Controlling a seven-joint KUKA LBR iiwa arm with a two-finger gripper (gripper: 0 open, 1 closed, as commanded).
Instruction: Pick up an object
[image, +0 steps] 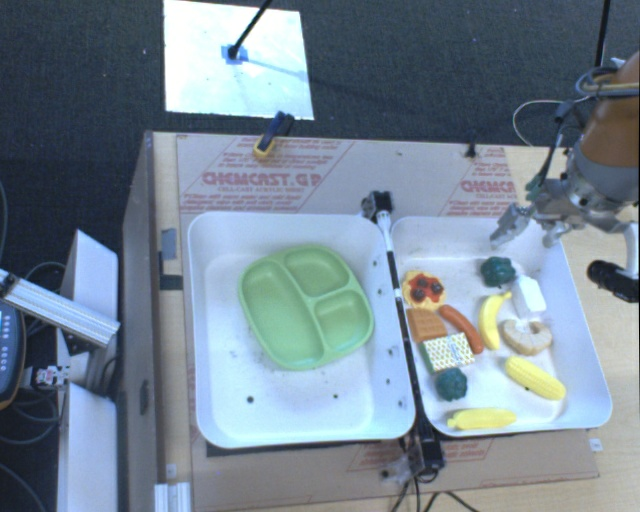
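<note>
Dark floor, cardboard-topped tabletop (300, 170), two white bins. Over the right bin (590, 385), far corner: gripper (527, 227), jaws spread, grasping nothing. Just below, dark green broccoli (497, 270), beside the banana (489, 320). Probably light, stiff plastic, knobbly; best pinched across the crown.

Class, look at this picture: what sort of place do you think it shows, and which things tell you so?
Probably a robotics lab set up for grasping trials. A robot arm's gripper hangs over a white bin of toy food, such as a banana and a corn cob, beside a bin holding a green divided tray.
</note>
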